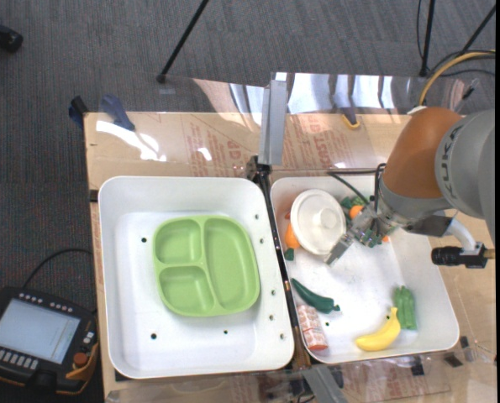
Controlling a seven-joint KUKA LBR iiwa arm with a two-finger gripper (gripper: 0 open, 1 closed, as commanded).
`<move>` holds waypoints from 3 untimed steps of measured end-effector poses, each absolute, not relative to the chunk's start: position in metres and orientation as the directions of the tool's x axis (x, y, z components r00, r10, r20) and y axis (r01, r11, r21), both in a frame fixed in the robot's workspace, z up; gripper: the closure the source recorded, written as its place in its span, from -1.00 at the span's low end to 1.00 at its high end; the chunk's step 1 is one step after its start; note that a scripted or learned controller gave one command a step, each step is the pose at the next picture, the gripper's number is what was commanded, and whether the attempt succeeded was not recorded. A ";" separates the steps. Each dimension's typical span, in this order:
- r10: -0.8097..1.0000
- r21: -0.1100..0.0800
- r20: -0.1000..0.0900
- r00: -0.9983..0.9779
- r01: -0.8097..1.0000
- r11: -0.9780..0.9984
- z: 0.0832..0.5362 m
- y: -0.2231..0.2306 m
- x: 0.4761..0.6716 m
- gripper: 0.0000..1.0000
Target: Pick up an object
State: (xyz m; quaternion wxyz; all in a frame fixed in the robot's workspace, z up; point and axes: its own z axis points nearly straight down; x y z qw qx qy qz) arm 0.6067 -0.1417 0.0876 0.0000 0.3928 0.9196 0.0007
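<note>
Gripper [344,250]: over right bin [439,309], nothing seen held; open or closed, cannot tell.
White bowl [317,219]: touching at gripper's ten o'clock.
Banana [379,334]: five o'clock, well apart.
Green tray [206,265]: left bin [123,217].

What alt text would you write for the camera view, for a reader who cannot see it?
A grey robot arm reaches from the right, its gripper low over the right bin beside a white bowl. That bin also holds a banana and green toy vegetables. The left bin holds a green divided plate.
</note>
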 end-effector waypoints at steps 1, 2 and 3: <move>0.797 -0.006 0.015 -0.604 0.797 0.604 0.084 -0.171 0.626 -1.00; 0.814 -0.012 0.027 -0.580 0.814 0.580 0.083 -0.168 0.633 -1.00; 0.810 -0.002 0.005 -0.587 0.810 0.587 0.096 -0.169 0.638 1.00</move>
